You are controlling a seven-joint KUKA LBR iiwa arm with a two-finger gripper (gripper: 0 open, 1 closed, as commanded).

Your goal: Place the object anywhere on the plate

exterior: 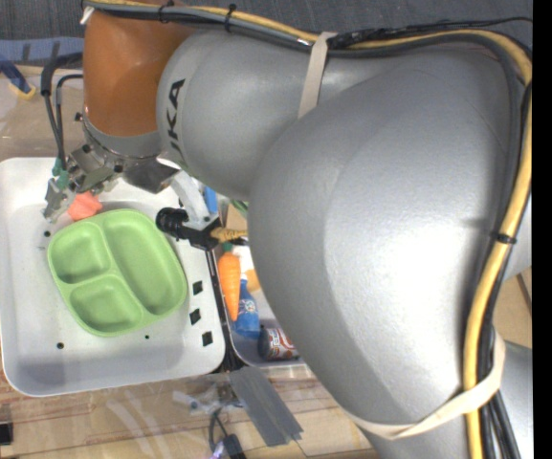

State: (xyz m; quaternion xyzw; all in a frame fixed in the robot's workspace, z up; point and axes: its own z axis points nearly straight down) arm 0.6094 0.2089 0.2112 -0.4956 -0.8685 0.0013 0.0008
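The end effector (65, 197) hovers at the green three-compartment plastic plate's (115, 271) far-left rim, beside a small pink object (84, 207); its grip cannot be judged. Next comes lowering the object onto the plate.

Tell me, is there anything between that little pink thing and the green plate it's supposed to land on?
Nothing visible stands between them. The pink object sits at the tool, right beside the upper left rim of the green plate in the left bin. The plate's three compartments look bare.

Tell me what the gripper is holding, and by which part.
Cannot be told. The gripper sits right at a small pink object by the green plate's upper rim, but the contact is hidden.
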